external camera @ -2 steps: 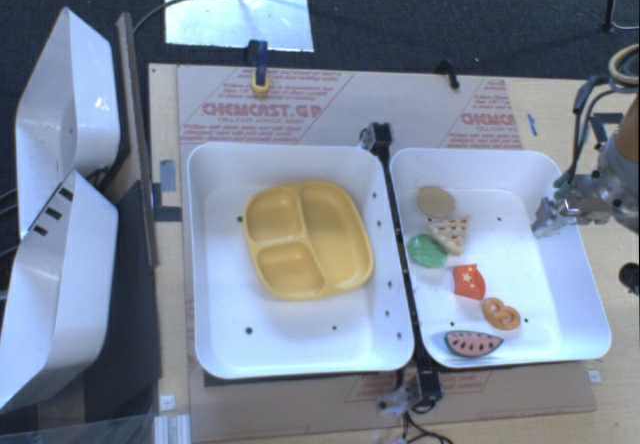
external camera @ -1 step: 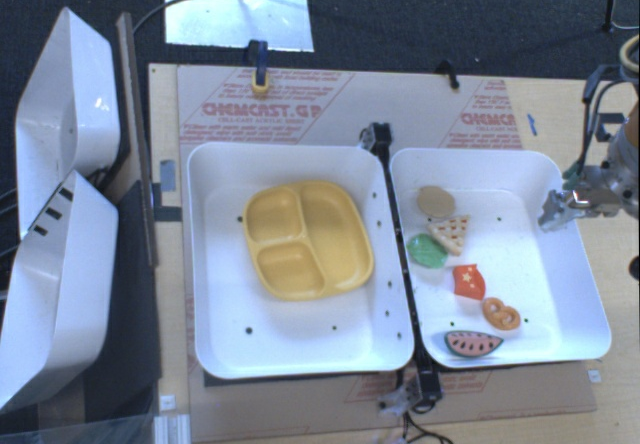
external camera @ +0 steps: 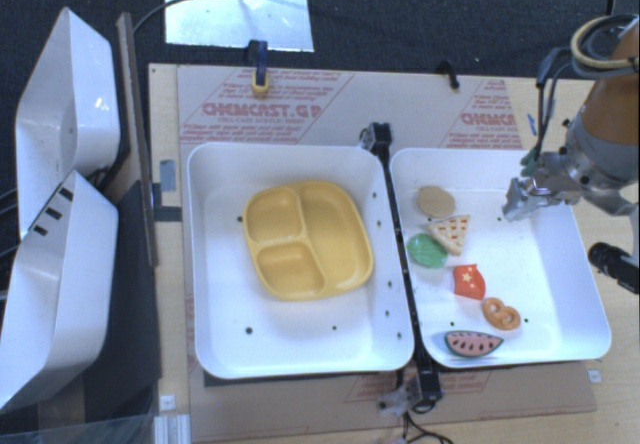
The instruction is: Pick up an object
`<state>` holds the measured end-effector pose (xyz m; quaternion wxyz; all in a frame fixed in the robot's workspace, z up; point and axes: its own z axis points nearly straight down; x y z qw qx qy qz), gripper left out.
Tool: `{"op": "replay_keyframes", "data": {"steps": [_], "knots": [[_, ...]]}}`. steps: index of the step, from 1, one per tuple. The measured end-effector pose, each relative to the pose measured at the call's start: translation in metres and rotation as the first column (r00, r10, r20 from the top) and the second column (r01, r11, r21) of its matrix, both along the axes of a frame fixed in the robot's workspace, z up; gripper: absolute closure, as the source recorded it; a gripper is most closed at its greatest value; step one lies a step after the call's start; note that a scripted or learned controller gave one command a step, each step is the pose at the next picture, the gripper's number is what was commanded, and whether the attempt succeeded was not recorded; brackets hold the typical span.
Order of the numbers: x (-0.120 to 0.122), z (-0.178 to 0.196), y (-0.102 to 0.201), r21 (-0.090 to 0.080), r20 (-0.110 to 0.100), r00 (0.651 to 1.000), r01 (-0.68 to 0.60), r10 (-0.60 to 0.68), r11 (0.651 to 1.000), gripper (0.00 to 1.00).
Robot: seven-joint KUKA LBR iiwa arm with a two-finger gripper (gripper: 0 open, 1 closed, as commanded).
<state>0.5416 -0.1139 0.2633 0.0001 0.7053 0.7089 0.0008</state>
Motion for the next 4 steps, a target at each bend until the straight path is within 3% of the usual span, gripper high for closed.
{"op": "replay_keyframes", "data": {"steps": [4], "knots": [[0.046,-0.037,0.215,0.0,-0.001,1.0,0.001,-0.001,1.0,1.0]]}}
